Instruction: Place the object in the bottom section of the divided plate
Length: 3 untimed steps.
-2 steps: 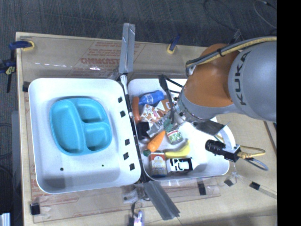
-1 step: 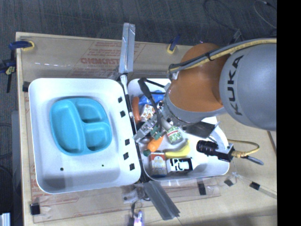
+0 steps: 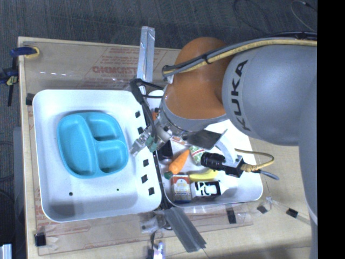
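Hovering gripper [image 3: 144, 142] at bin divider, blue divided plate [image 3: 92, 143] left, carrot [image 3: 179, 161] right

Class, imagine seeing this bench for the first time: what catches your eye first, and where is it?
The huge grey and orange arm looms over the right bin, above a carrot among the clutter there. Next comes the bright blue divided plate, alone in the left bin.

plate [image 3: 89, 143] in left bin [image 3: 48, 198] | carrot [image 3: 180, 162] in right bin [image 3: 253, 190], 3 o'clock of plate | box [image 3: 182, 189] at carrot's 6
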Motion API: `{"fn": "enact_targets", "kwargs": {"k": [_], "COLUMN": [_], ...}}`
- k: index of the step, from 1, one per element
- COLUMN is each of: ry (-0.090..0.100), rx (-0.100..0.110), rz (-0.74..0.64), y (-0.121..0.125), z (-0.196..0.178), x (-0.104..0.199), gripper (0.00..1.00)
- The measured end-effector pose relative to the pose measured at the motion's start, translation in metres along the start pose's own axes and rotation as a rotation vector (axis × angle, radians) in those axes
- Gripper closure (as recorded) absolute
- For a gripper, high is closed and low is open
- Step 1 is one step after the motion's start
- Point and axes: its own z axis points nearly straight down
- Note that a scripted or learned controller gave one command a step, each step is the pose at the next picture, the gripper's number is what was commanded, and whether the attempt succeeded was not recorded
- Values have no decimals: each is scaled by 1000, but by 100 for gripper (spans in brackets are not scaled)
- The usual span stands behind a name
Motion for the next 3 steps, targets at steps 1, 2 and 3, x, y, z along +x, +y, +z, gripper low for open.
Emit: {"fn": "enact_targets", "kwargs": {"k": [1,2,3], "ry": [2,1,2], "rx": [2,1,2], "rz": [-82,-187,-124], "y": [-43,-17,8], "z": [72,49,72], "x": [-26,-43,38], "gripper": [100,100,100]}}
